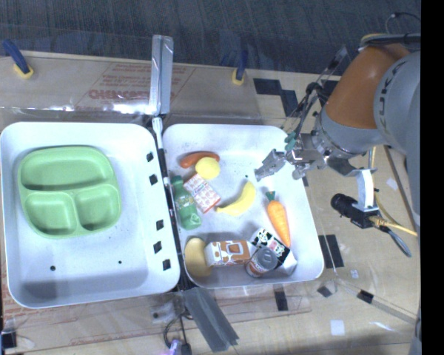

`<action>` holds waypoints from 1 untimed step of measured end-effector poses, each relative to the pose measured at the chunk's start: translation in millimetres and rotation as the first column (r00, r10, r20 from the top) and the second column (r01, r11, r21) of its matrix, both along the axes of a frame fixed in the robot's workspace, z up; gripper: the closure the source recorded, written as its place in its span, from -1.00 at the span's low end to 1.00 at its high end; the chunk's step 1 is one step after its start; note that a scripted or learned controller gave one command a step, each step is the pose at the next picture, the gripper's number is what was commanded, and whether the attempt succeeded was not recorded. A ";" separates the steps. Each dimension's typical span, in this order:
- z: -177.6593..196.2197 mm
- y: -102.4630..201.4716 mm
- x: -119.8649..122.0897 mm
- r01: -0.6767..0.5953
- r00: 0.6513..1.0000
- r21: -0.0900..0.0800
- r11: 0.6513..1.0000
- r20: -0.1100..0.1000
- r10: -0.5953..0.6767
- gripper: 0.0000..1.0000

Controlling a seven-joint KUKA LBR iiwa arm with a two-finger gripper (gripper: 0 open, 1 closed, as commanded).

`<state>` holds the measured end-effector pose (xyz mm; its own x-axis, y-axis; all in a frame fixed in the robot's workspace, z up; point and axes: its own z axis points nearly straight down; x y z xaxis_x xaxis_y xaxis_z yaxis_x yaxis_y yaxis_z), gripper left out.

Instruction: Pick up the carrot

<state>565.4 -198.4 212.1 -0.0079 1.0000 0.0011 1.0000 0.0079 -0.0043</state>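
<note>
Carrot [278,221] seen lying in right bin [305,198], near right wall, beside banana [238,199]. Hand [270,166] seen above-left of carrot, fingers spread, nothing pinched. Hand best lowered astride carrot's middle, across its length.

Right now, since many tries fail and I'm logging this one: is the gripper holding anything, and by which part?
Nothing is held. The gripper hovers above the right bin, and the carrot lies below it, apart from it, beside the banana.

Hand [270,167] hovers, seemingly tilted.
</note>
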 end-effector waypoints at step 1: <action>-98.7 -13.6 -38.4 -0.002 1.000 -0.010 1.000 0.026 0.003 -1.00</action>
<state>527.0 -212.0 113.4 -0.0103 0.9999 -0.0088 0.9997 0.0105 0.0220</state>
